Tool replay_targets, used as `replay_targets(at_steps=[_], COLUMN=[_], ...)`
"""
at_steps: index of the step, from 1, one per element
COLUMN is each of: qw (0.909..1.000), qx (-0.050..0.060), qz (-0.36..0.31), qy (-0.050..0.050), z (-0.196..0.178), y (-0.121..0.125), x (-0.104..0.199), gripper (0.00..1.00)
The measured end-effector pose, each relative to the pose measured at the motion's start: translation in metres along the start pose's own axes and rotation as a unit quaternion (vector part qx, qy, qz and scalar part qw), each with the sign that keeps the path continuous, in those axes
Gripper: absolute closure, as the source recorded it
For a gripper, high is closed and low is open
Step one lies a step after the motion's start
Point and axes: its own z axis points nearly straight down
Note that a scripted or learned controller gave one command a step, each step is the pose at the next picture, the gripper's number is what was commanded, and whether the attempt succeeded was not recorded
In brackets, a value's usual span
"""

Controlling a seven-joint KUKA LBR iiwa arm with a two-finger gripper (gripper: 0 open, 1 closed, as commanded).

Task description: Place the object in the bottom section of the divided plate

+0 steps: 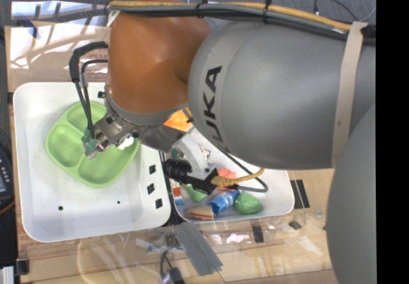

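Gripper [96, 141] sits low over the green divided plate [77, 148], right about where its ridges meet. Can't tell whether it's wide, narrow or carrying anything; the wrist hides the tips. A small pale bit [128, 143] shows just right of it at the plate's rim, could be the object or gripper hardware, can't say.

Task object not confirmed at the gripper. The candidates are well off to its right and lower, in the right bin [281, 209]: a green lump [249, 203], a blue piece [223, 203], an orange piece [225, 177], and a flat reddish-tan one [201, 213], packed touching each other.

Judgement: these look like small plastic or foam toy foods, so light, not fragile, smooth skins likely slippery. Pinch across the narrow middle.

Plate lies in the left bin [38, 212]. Its bottom section [99, 171], below and just right of the gripper, looks bare.
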Motion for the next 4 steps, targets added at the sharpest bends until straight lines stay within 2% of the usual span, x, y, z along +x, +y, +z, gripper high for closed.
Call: replay_targets(at_steps=[1,2,3,4], qw=[1.0000,0.9937,0.9862,0.9871], qx=[0.001,-0.002,-0.003,-0.002], qz=[-0.003,0.112,0.165,0.160], qy=[0.000,-0.001,0.000,0.000], z=[-0.010,-0.044,-0.115,-0.125], y=[0.001,0.067,0.030,0.031], x=[0.001,-0.052,-0.064,-0.061], gripper=[1.00,1.00,1.00,1.00])
